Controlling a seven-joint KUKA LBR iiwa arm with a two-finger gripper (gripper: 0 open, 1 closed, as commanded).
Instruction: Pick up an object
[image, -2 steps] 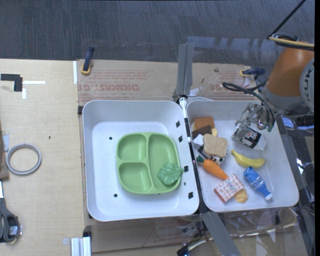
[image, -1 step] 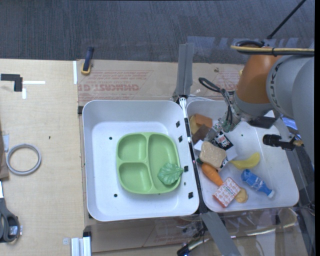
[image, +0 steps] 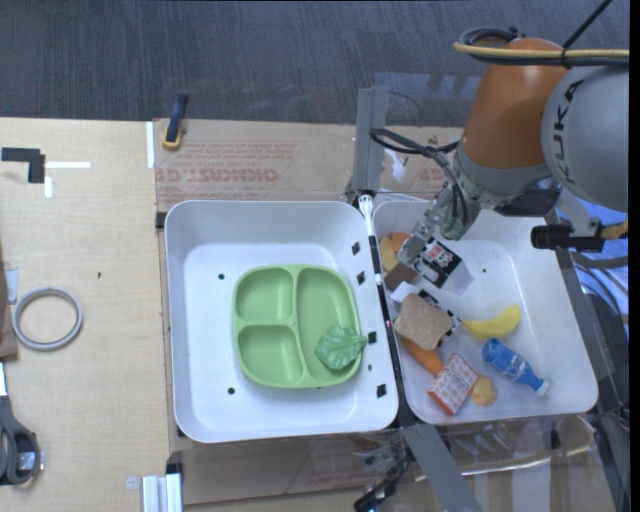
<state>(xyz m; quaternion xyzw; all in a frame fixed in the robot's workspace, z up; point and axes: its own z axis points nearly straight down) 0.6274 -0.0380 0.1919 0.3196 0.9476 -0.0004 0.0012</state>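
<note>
Your end effector (image: 420, 262) sits low over the upper left part of the right bin (image: 560, 300), close to the wall it shares with the left bin (image: 190, 300), and you cannot tell from this view how far it is open or whether it has anything in its grip. The grey arm (image: 590, 110) with its orange band (image: 505, 95) reaches down to it from the upper right. Just below the end effector you will see a brown slice of bread (image: 422, 322), and an orange carrot-like piece (image: 424, 358) lies touching the bread's lower edge. To the right of the bread lies a yellow banana (image: 494, 322), and below that a blue bottle (image: 514, 364) rests on its side. A red and white packet (image: 453, 385) sits near the bin's front edge, with a small tan round piece (image: 483, 392) just beside it. An orange item (image: 393, 244) lies partly hidden behind the end effector at the left wall. In the left bin you have a green divided plate (image: 275, 325), with a green leaf (image: 340, 347) resting on its lower right corner. On the tabletop (image: 90, 400) well to the left lies a grey ring (image: 45, 318).
</note>
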